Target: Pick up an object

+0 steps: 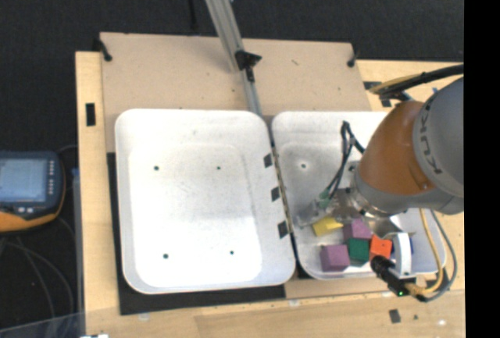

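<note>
While the arm hangs low over the right-hand shallow white bin (pixel 312 133), its claw (pixel 340 211) sits just above a cluster of small blocks.

Whether the claw is spread or pressed together I cannot tell. Just beside it lies the small yellow block (pixel 326 226), with purple (pixel 334 256), green (pixel 358 250) and orange (pixel 380 247) blocks near. They look light, stiff and smooth-sided; gripping across flat opposite faces seems safest.

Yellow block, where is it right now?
In the camera view the yellow block lies in the right bin, near its front, just below the arm's wrist and up-left of the purple block and green block.
</note>
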